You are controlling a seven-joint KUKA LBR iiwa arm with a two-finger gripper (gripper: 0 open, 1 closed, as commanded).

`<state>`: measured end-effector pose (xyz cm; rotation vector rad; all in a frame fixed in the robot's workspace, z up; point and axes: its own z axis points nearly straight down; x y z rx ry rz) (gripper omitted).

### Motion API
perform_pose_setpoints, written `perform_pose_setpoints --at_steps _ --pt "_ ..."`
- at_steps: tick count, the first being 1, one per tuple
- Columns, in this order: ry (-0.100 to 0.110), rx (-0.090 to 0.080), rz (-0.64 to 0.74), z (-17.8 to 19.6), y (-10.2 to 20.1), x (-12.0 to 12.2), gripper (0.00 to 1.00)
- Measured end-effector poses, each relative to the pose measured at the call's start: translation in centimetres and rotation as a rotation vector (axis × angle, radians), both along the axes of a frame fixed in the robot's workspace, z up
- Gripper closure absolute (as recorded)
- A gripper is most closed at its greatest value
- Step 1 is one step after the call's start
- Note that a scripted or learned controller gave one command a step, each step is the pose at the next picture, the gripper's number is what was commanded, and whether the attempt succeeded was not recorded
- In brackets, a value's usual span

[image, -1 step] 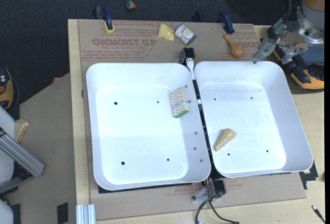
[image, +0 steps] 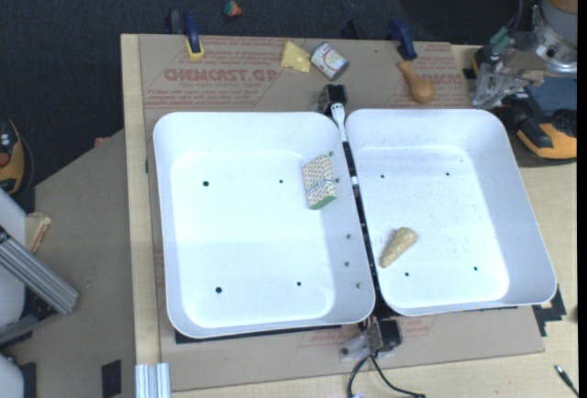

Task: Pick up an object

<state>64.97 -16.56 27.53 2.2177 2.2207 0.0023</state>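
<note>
A small speckled packet point(image: 319, 181) lies in the left bin point(image: 183, 204), close to its right wall. A tan, cone-shaped piece point(image: 398, 246) rests in the right bin point(image: 514, 204), low on its left side. My gripper point(image: 491, 86) hangs at the far right, beyond the right bin's back right corner and above the bench, well away from both objects. Nothing shows in its grasp. The grey arm point(image: 559, 2) rises behind it toward the top right.
On the cardboard behind the bins lie a yellow wedge point(image: 295, 57), a small box point(image: 329, 61) and a brown pear-shaped piece point(image: 417, 82). Blue clamps point(image: 193, 34) point(image: 400, 38) hold the board's back edge. A black bracket point(image: 335, 97) sits between the bins.
</note>
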Motion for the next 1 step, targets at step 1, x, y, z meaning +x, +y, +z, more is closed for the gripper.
perform_pose_setpoints --at_steps 1 --pt "-0.003 -0.002 0.001 1.08 0.01 0.07 1.00"
